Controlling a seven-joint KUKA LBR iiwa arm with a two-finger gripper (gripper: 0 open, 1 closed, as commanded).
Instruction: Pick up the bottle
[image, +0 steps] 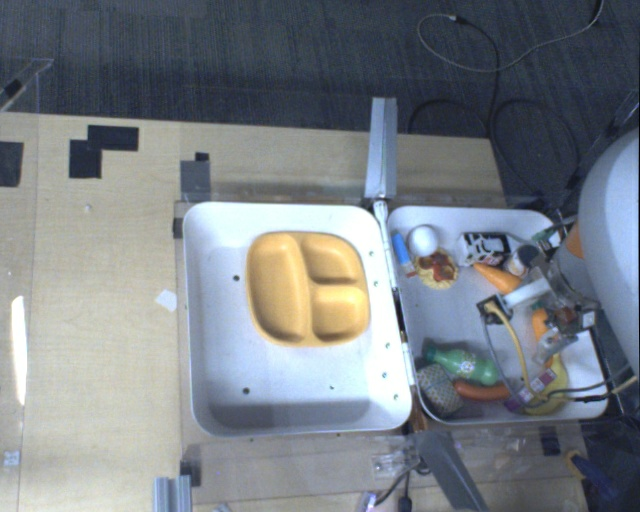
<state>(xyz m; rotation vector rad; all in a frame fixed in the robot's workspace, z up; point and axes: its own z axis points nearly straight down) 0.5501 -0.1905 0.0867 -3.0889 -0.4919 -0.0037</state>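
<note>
Bottle (462, 365) — green, lying on its side low in the right bin (450, 310), hemmed by clutter — while the gripper (560, 320) hovers near the right wall, its grip state impossible to tell.

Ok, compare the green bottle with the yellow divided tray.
The green bottle lies on its side in the right bin, crowded by small items; the yellow divided tray sits flat, alone in the left bin. The bottle is slim and far smaller; the tray is broad, with three compartments. Both rest on a white bin floor.
</note>
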